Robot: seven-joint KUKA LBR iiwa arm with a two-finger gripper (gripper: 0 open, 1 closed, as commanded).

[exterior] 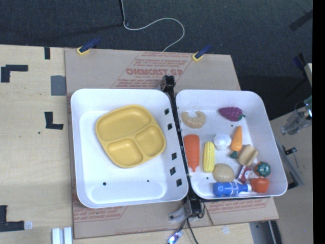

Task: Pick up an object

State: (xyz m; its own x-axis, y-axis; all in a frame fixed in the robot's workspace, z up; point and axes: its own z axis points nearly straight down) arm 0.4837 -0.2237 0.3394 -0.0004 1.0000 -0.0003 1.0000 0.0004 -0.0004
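The right bin (pixel 256 104) holds several toy foods. A purple bunch of grapes (pixel 231 113) lies at its far side, with a beige croissant (pixel 194 119) to the left of it. An orange-red sausage (pixel 191 151) and a yellow corn cob (pixel 208 156) lie side by side near the bin's left wall. A small carrot (pixel 236 139), a white piece (pixel 221 142) and a tan bun (pixel 247 154) crowd the middle. A potato (pixel 223 173), a blue bottle (pixel 231 189), a red piece (pixel 259 185) and a green ball (pixel 262 169) sit along the near edge.
The left bin (pixel 86 177) holds a yellow divided plate (pixel 131 135). Both bins rest on a cardboard sheet (pixel 152 70) held by clips. A white cable (pixel 152 24) loops over the dark floor beyond. Metal fixtures (pixel 299 118) stand off the right bin's edge.
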